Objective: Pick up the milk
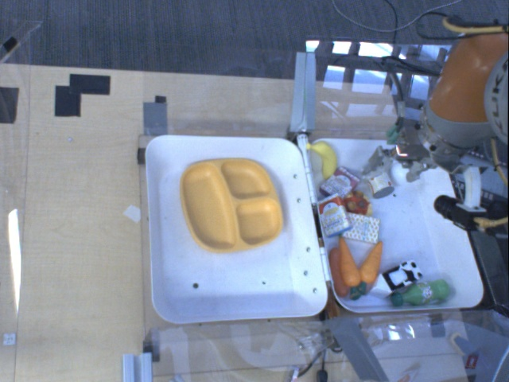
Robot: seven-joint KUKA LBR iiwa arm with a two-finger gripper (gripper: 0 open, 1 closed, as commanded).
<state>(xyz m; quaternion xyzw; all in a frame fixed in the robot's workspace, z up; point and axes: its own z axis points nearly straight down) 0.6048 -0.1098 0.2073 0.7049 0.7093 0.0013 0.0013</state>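
Observation:
The milk is a small carton with black and white cow patches, lying near the front of the right bin, beside a green bottle. My gripper hangs over the back of that bin, well behind the milk and apart from it. Its fingers stand open with nothing between them. The grey arm with its orange band comes in from the upper right.
The right bin also holds a yellow fruit, small packets, a red item, a patterned box and two carrots. The left bin holds a yellow divided tray.

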